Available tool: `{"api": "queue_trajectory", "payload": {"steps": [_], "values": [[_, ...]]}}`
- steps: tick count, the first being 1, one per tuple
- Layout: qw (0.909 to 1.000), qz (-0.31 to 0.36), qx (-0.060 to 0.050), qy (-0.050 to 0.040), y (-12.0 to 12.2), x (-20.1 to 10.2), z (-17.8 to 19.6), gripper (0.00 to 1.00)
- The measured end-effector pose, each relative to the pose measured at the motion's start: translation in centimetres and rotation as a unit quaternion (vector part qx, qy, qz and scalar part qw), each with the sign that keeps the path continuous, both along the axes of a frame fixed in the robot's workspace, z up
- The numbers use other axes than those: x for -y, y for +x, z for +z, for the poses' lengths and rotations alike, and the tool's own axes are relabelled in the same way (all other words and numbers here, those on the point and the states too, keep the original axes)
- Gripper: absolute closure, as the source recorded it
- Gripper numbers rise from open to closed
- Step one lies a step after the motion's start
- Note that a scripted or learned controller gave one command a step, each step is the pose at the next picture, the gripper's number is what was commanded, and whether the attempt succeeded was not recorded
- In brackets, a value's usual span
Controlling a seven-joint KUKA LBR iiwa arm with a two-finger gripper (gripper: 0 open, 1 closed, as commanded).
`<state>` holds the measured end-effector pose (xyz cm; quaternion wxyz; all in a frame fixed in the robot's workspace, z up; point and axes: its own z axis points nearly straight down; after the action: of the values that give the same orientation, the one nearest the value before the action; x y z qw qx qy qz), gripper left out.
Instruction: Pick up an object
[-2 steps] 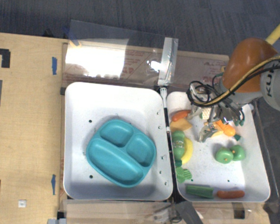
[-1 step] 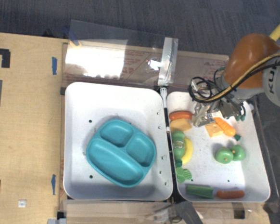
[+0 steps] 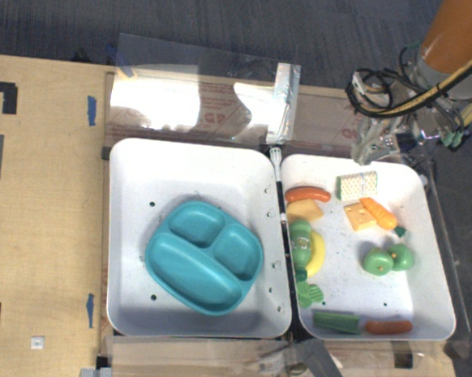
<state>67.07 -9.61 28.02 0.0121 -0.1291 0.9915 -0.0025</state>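
From the camera above the table (image 3: 31,208), the arm (image 3: 464,35) reaches in at the upper right, and its claw (image 3: 375,146) hangs over the far rim of the right bin (image 3: 437,264), just beyond a small checkered block (image 3: 357,185). Cables and glare crowd the claw, so I cannot tell whether it is released or clenched; nothing can be seen held in it.

The things to pick all lie in the right bin: the block, an orange wedge (image 3: 359,216) touching a carrot (image 3: 378,212), a sausage (image 3: 308,194) over an orange lump, a banana (image 3: 315,255) pressed against green pieces by the divider, a green apple (image 3: 378,261) beside a smaller green ball, and along the near wall a dark green pod (image 3: 335,320) and a red sausage (image 3: 389,326).

The risks, as I judge them: the claw sits so close to the rim that a straight descent could strike the wall. The toys look like smooth, rounded plastic, so the apple could roll or squirt out of a pinch. Touching items may come up together or be knocked aside.

The left bin (image 3: 123,280) holds a glossy teal divided tray (image 3: 205,256), hard and shallow.
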Motion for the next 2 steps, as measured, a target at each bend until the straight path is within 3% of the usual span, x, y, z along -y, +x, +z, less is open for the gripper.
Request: {"api": "queue_trajectory", "payload": {"steps": [1, 2], "values": [[0.9917, 0.129, -0.006, -0.0020, -0.3, 6.9, 2.1, 1.00], [0.9649, 0.263, -0.004, -0.0055, -1.1, 12.8, 12.6, 1.00]]}}
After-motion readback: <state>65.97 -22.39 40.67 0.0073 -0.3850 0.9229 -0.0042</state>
